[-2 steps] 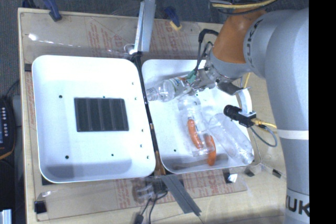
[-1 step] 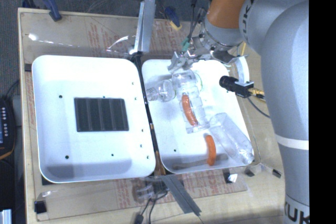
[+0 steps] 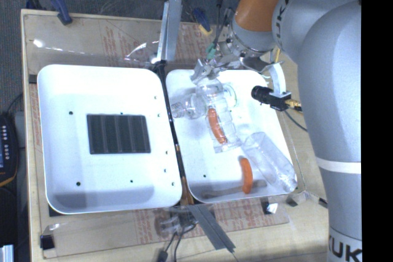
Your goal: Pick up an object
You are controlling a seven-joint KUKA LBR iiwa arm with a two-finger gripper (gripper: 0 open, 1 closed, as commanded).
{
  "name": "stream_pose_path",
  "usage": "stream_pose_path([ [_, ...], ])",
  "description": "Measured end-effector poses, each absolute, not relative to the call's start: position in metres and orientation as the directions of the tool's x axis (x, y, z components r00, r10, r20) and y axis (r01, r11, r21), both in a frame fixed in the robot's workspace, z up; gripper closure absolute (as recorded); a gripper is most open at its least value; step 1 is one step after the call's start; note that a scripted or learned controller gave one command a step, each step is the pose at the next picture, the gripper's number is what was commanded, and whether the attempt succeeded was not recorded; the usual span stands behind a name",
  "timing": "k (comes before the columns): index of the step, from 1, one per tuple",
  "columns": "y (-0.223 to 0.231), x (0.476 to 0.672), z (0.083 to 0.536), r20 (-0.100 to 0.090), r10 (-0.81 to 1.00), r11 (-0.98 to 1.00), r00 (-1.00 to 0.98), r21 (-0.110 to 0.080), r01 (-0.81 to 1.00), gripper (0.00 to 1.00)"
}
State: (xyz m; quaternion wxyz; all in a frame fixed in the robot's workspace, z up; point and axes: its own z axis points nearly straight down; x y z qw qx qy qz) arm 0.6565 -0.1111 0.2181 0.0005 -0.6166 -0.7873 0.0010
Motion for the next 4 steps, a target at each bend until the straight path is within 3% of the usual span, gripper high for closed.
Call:
stream_pose_path([
  [2, -0.089, 0.656, 0.214, 0.002, 0.933, 0.359, -0.359, -0.004, 0.933, 1.00],
  [3, -0.105, 0.656, 0.202, 0.003, 0.820, 0.572, -0.572, -0.004, 0.820, 1.00],
  [4, -0.131, 0.657, 0.217, 0.000, 0.760, 0.650, -0.650, -0.002, 0.760, 1.00],
])
